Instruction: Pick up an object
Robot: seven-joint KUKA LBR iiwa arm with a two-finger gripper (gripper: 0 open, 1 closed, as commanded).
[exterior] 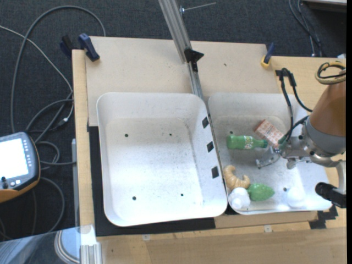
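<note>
- You see the hand (268,159) low inside the right bin (250,104), reaching in from the arm (330,120) at the picture's right edge.
- You cannot tell from this view how the hand is set, and nothing shows plainly gripped in it; it is too small and dark against the bin floor.
- The green bottle (246,142) lies on its side just above the hand in the picture, very near it; whether they touch you cannot tell.
- The pink-and-white packet (269,130) sits beyond the bottle's right end, above the hand and slightly to the arm's side of it.
- The tan curved piece (234,176) lies below and to the left of the hand, toward the bin's near corner.
- The white round object (240,197) rests below that tan piece, against the bin's near rim, well apart from the hand.
- The small green object (260,191) lies just beside the white one, below the hand.
- Another pale white lump (296,197) sits at the near rim under the arm, below and to the right of the hand.
- The left bin (110,109) lies far to the hand's left, across the ridge where the two bins meet.
- Both bins rest on the worktop (137,65), with a slanted metal pole (173,21) rising behind the hand's bin.
</note>
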